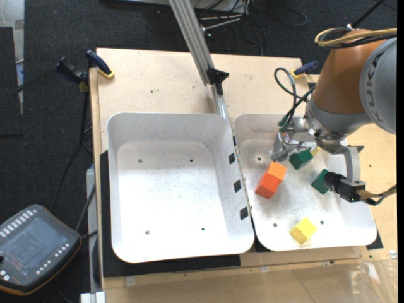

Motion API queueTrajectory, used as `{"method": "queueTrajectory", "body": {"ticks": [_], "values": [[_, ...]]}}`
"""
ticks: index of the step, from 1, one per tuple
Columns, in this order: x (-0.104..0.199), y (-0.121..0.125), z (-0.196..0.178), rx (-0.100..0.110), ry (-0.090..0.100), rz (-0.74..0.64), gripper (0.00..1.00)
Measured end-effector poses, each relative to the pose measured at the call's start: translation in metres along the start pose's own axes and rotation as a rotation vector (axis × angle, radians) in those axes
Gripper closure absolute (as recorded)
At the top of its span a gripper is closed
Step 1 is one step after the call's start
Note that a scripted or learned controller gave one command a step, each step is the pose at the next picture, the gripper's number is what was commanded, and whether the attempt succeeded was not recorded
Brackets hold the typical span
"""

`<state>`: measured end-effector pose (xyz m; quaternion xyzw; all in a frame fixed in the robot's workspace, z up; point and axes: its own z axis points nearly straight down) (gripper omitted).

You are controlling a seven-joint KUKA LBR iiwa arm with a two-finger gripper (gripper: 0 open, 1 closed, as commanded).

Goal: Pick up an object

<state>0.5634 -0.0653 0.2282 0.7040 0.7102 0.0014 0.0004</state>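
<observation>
Camera view: grey arm with orange band enters from 3 o'clock.
Two-finger gripper (282,149): above right white bin (353,232); finger state cannot be told.
Orange block (271,180): just at its 7 o'clock.
Yellow cube (303,230): 6 o'clock of bin.

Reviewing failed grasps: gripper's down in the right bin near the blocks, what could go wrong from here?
1. The gripper sits just above the orange block's top edge, not centred, so a close may clip its corner and push it away.
2. A dark green block lies right beside the gripper; it could get nudged or caught instead.
3. Whether the fingers are open is unclear here.
</observation>
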Motion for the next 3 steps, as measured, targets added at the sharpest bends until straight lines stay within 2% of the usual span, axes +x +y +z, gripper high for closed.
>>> {"method": "queueTrajectory", "body": {"ticks": [1,2,3], "values": [[0.047,0.013,0.006,0.001,-0.001,0.001,1.0],[0.096,0.015,-0.006,0.001,0.0,0.001,1.0],[0.147,0.029,0.003,0.001,0.0,0.002,1.0]]}}
